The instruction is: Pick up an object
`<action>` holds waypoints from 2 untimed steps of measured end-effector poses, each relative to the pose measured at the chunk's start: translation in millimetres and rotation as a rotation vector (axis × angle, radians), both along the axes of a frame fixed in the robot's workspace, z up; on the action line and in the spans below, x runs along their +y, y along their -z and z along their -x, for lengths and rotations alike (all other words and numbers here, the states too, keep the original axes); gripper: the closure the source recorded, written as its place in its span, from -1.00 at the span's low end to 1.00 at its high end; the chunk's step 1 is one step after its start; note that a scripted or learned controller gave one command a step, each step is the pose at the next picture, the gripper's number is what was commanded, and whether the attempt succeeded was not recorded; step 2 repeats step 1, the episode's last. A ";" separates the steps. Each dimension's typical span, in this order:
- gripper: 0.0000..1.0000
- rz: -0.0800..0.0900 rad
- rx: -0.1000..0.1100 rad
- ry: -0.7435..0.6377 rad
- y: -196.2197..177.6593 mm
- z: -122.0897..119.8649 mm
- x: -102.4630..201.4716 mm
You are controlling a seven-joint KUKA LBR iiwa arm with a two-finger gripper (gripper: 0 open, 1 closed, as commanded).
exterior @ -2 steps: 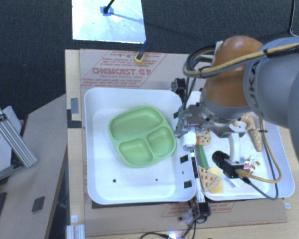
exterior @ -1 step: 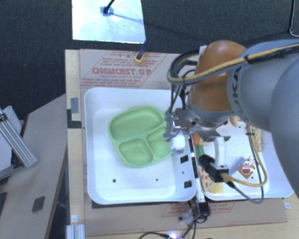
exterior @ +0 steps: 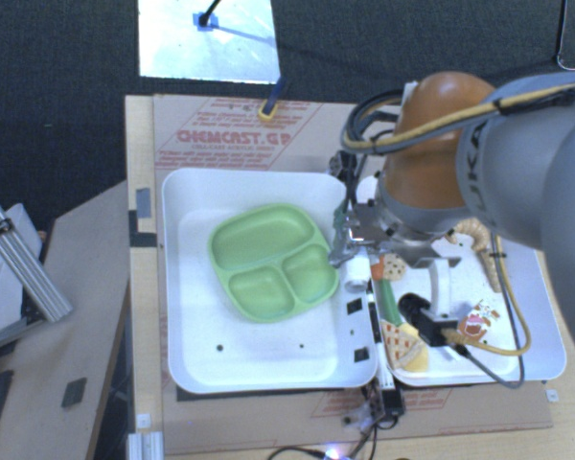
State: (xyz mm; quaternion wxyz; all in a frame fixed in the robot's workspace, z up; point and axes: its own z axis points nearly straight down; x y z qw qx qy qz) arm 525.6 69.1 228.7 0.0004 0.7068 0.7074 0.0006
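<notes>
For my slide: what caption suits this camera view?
KUKA arm reaching over two white bins; green divided tray in the left one.

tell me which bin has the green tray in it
The left bin: the green tray lies in it. The right bin holds small toys.

Red print reading "CHEMCAST G P" runs across the cardboard sheet (exterior: 232, 132) behind the bins.

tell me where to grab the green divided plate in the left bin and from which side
Grip the green plate by its raised outer rim, probably the far-left edge, coming straight down from above. It lies flat in the left bin, so only the thin lip offers a pinch; that edge has open floor beside it, away from the gripper and the bin wall.
</notes>
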 end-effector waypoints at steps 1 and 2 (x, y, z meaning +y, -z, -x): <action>1.00 0.001 0.001 0.000 8.1 -1.4 1.0; 1.00 0.001 0.001 0.000 8.1 -1.4 1.0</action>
